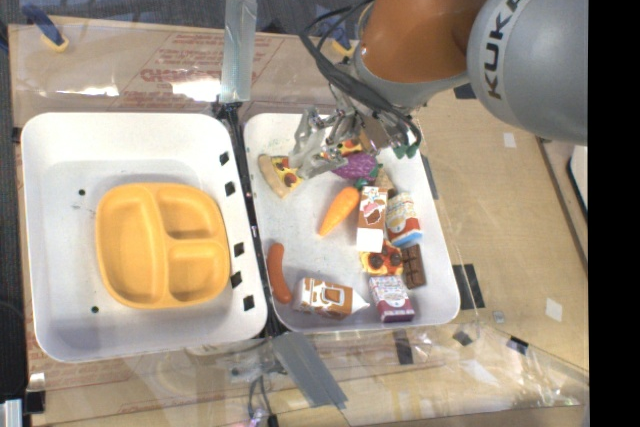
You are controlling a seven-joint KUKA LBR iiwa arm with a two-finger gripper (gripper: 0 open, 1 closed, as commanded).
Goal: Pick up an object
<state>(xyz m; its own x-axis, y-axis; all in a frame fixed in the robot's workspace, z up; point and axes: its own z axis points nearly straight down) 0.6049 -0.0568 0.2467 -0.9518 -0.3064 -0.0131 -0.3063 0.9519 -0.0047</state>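
My gripper (322,143) sits low over the far end of the right bin (262,130), its 2 thin metal fingers (305,130) splayed among the toys. I cannot tell whether they are parted or closed; cables and the orange wrist band (420,15) crowd that spot. I see nothing clearly pinched between them.

Landmark: the carrot (339,211), a smooth orange taper lying aslant mid-bin.
- Just beyond the carrot, under the gripper: a purple knobbly grape cluster (355,165), touching or nearly touching the fingers.
- Left of the grapes, beyond the carrot: a pizza slice (279,174), a flat tan wedge with red spots, just beside the fingertips.
- Right of the carrot: a stack of small printed cartons (372,218) and a glossy can (403,218).
- Nearer than the carrot, toward the bin's front: a brown ridged chocolate bar (413,267), a maroon box (391,298), a small orange-and-white carton (327,296).
- Left-front of the carrot: a red sausage (277,272), smooth and curved, along the bin wall.

Far left of the carrot, the left bin (60,140) holds a yellow 3-section plastic tray (160,243) with rounded corners.
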